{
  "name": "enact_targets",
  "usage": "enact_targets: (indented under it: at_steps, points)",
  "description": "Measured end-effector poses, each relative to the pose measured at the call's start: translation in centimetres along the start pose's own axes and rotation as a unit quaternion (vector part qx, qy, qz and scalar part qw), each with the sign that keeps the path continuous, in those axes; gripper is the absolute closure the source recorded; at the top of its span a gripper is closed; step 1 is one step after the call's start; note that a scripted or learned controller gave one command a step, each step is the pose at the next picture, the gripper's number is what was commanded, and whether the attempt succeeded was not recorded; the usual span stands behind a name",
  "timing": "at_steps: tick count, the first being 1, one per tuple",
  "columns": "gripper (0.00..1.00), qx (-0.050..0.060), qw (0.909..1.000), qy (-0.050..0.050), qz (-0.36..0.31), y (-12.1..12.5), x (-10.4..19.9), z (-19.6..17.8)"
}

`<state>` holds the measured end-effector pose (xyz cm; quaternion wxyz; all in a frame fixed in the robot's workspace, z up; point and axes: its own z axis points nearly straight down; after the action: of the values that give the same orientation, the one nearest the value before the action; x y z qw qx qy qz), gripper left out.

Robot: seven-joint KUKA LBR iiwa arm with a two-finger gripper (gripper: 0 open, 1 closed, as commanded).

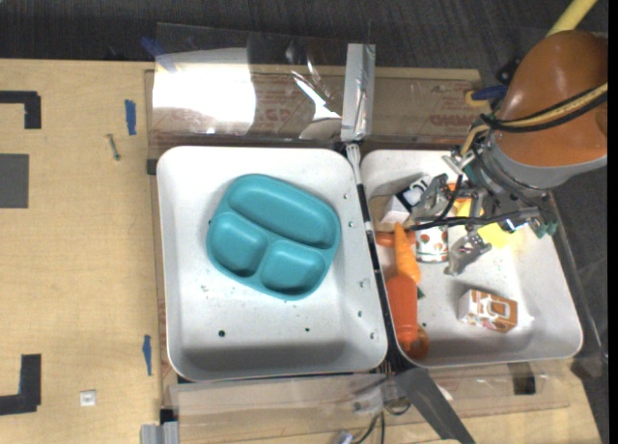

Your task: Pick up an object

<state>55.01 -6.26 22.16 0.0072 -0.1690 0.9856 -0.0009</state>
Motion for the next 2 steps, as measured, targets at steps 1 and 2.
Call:
enact_targets:
  at_steps: [1, 2]
  points:
    - [1.00, -0.001, 0.9939, 0.002, 0.110, 3.6, -4.9, -1.2]
    - [1.00, 0.001, 0.9538, 0.002, 0.301, -3.6, -11.3, -3.3]
